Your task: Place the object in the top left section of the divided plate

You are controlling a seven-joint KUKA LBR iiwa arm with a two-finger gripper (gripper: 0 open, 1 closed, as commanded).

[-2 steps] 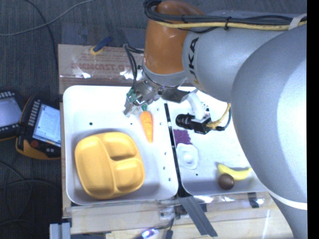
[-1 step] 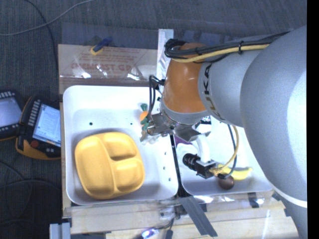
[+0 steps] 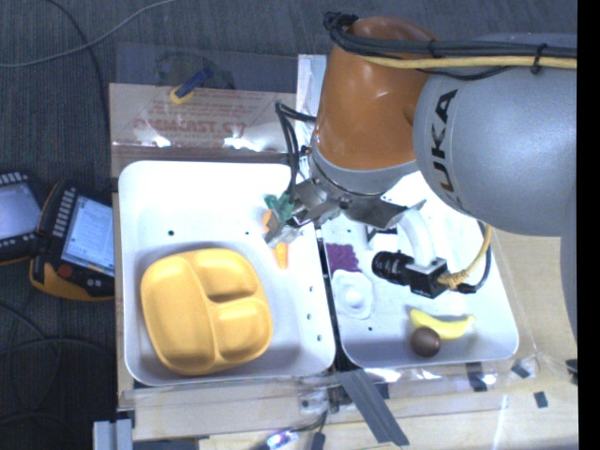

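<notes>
The gripper (image 3: pixel 284 221) clenches a small tapered orange carrot (image 3: pixel 280 247) near the glossy yellow divided plate (image 3: pixel 205 307).

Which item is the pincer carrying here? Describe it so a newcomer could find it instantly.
Start at the left white bin, above the yellow divided plate. At the pincer hangs a small toy carrot: orange with a green top, unlike the banana in the right bin.

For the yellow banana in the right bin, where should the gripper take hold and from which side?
Grip the curved yellow banana across its middle, coming straight down from above. It lies flat and lengthwise across the right white bin, so its narrow width fits between fingers. The brown round object touches its lower left, so keep away from that end.
</notes>
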